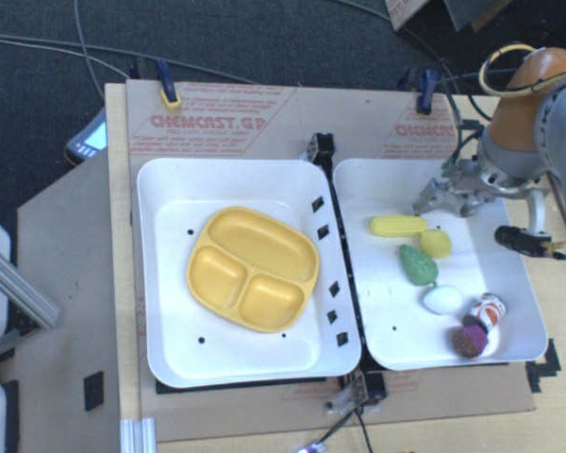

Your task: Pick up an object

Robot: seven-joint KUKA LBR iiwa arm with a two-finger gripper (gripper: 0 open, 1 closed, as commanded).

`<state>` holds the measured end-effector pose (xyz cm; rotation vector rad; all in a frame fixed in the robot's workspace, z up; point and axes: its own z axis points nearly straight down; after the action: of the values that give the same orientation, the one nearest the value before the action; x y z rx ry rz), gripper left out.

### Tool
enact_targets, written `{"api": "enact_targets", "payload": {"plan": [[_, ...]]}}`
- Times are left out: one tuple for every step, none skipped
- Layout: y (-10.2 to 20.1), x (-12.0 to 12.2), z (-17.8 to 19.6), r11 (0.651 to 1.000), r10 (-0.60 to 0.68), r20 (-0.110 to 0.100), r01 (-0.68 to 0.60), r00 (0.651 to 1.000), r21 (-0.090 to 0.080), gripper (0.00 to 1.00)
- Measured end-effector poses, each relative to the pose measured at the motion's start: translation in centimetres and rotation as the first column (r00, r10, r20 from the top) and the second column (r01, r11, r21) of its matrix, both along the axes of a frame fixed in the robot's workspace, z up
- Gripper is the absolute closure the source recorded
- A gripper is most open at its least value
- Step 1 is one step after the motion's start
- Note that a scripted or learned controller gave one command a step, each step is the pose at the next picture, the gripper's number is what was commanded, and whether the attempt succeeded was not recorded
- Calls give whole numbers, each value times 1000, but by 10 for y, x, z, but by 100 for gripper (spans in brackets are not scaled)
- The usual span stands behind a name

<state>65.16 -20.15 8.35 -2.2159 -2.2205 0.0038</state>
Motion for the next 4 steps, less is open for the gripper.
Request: {"api": "enact_targets", "payload": {"plan": [[0,2,15,1000,1,7,-1,1000,-3,100],[-3,-3,63,1000,-3,11,3,1000,-3,100],[-3,-5,107,1000,-2,10,2,1000,-3,100],[-4,-4,162,1000,-1,11,1,1000,-4,100]]}}
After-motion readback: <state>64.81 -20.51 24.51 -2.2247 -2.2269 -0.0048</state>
